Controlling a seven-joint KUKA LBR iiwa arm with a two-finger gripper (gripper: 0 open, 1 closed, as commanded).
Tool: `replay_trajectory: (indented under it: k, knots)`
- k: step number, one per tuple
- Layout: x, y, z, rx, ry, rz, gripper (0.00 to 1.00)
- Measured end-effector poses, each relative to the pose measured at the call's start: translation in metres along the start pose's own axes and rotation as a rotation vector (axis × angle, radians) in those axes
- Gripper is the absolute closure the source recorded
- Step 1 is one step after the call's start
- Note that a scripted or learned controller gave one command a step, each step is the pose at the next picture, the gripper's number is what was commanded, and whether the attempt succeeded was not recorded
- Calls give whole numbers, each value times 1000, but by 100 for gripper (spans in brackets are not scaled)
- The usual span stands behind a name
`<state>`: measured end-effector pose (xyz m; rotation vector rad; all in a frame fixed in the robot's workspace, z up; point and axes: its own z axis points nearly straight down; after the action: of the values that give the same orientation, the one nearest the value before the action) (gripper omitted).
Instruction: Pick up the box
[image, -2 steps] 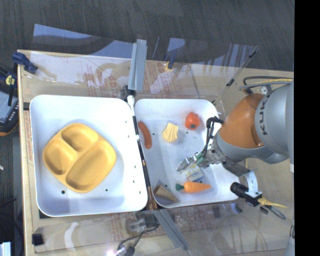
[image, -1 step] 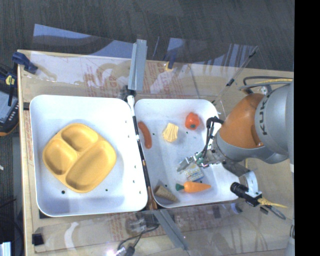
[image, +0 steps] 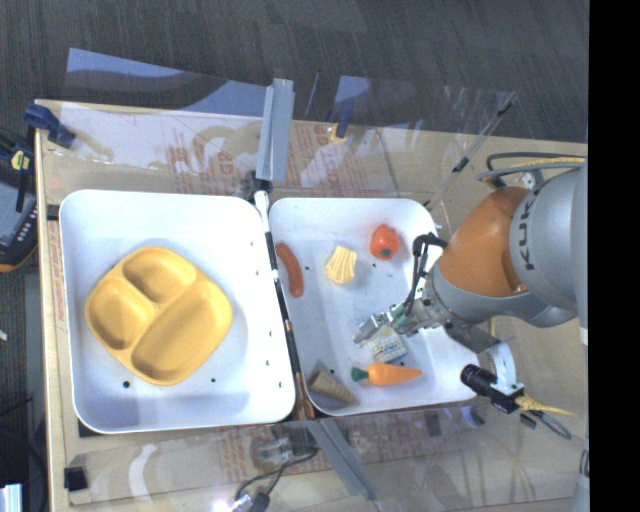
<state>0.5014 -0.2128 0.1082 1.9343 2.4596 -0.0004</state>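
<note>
in the right bin (image: 330, 215), low down near its front right part, the gripper (image: 385, 325) sits right over a small box (image: 389, 347) that lies on the white floor just above the toy carrot (image: 392, 375). the metal fingertips look to be touching or almost touching the top of the box, but the view is too small and cluttered there to tell whether the fingers are apart, together or clamped on it. the box appears to rest on the bin floor, so the lift seems not yet done; the reach to the box looks finished, and the grasp and the raising are what is left. the sausage (image: 290, 270), the yellow chip-like piece (image: 341, 265) and the tomato (image: 384, 241) lie apart from the box, further back. the yellow divided tray (image: 158, 314) is in the left bin (image: 80, 215).
</note>
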Motion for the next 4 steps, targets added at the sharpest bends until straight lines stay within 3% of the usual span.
replay_trajectory:
  k: [4]
  knots:
    - [0,0,0,0,0,0,0]
